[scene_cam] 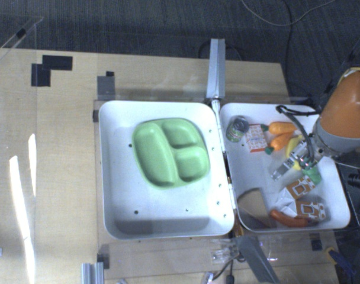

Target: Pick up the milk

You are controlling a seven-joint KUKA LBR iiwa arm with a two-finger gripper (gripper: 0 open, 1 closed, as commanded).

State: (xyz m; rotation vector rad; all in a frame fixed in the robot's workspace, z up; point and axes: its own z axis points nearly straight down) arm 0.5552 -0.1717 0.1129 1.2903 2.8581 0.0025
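The gripper (291,162) hung low over the middle of the right bin (344,216), among a crowd of small things; whether it was parted or closed could not be told from this slant. The milk was most likely the small white carton (257,138) lying toward the bin's far-left part, just beside a can (237,128) in the far-left corner, and apart from the gripper.

The main risk was a grasp on the wrong thing. The gripper stood closer to the carrots (280,134), a yellow piece (295,144) and a green piece (312,174) than to the carton, so a descent from there would probably catch one of those or close on nothing. Two brown-and-white packets (307,199) near the bin's near-right corner could also be mistaken for the target. The carton lay flat, which could let it slip aside under a pinch.

The carton carried red and green print, too small to read, and no brand could be made out. The left bin (109,218) held a green divided tray (171,151).
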